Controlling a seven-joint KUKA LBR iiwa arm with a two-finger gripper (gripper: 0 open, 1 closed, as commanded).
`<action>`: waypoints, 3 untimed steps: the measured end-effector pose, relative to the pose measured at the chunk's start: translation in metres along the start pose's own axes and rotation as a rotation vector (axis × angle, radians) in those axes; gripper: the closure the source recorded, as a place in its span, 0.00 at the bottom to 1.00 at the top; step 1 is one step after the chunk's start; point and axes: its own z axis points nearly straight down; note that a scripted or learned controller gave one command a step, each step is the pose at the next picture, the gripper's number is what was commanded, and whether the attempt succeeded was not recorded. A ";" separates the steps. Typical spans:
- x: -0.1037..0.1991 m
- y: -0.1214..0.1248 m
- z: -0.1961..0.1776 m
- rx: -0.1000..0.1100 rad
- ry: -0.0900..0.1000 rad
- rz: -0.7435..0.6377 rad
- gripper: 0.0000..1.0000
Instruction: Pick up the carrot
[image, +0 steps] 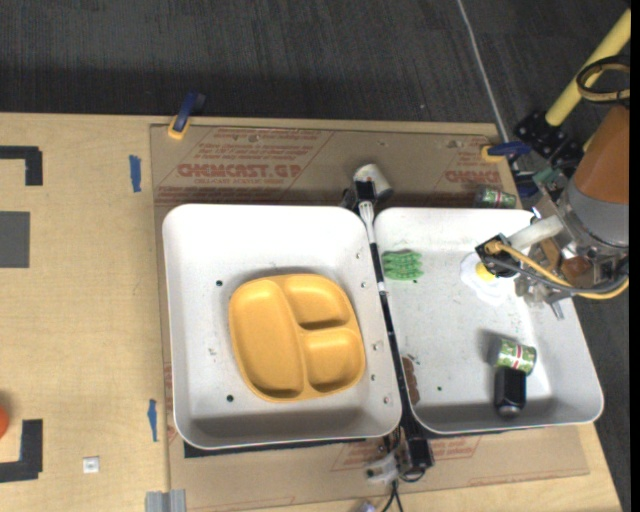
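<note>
Two shallow white bins sit side by side on the bench. The grey arm w/ orange band (607, 170) comes in over the right white bin (450, 400), at its right rim. The two-finger gripper (535, 280) hangs above that bin's upper right part, beside a small white-and-yellow piece (483, 277). Gripper state: can't tell, cables & metal parts blur it.

Also in the right bin:
- green ribbed toy piece (401, 265), upper left
- small green can (517, 355) & black cylinder (509, 392), lower right, touching

The left white bin (190, 300) holds a yellow divided plastic plate (297, 335), approx. centre.

Carrot: can't place it for sure. An orange-red blob (3, 422) sits at the bench's left edge, cut by the frame; too little shows to say what it is.
</note>
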 end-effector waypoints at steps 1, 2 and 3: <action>0.000 0.001 -0.001 -0.002 0.001 0.002 0.00; -0.023 0.010 0.144 -0.009 0.015 0.089 0.00; -0.040 -0.025 0.150 -0.027 0.038 0.044 0.00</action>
